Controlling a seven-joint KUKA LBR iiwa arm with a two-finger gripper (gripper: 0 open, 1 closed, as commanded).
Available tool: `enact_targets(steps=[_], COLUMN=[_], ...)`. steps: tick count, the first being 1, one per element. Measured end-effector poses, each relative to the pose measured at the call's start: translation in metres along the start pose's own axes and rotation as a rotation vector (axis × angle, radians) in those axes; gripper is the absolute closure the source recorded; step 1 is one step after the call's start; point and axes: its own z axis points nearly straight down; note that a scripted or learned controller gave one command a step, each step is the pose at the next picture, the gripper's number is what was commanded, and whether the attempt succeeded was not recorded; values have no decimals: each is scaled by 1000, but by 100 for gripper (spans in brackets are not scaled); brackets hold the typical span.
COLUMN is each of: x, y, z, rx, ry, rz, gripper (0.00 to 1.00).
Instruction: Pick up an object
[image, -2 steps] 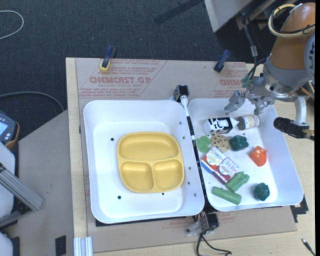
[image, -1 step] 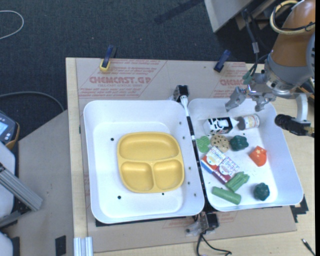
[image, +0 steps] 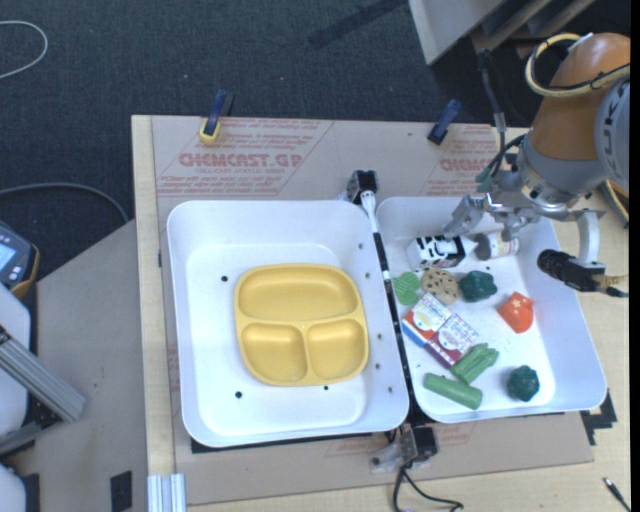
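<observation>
The arm is down over the far end of the right bin (image: 590, 345), its gripper (image: 478, 232) low beside a black-and-white toy (image: 437, 247); I'd call this the reach before a grasp, though whether it is spread or closed I cannot tell. Next it needs to settle squarely over one piece and close. The left bin (image: 190, 300) holds a yellow divided plate (image: 300, 322); the right holds the loose pile: green pieces, a red-and-white packet (image: 442, 333), an orange piece (image: 516, 312).

Brown board (image: 300, 150) under bins: red print repeated in rows along far edge. Behind left bin, largest line reads "CHEMCAST G P"; smaller lines above and below too blurred to read. Same red print near far right corner, partly hidden, not readable. Red-and-white packet (image: 440, 333) in right bin: has print, too small to read.
</observation>
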Motion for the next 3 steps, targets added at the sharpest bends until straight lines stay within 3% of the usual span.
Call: enact_targets(steps=[1,2,3], x=[-2,-2,-3], y=[1,7,8], z=[43,69,58], rx=[-1,-24,-29], ry=[0,-3,-3], rz=[-1,-3,0], gripper=[0,0,100])
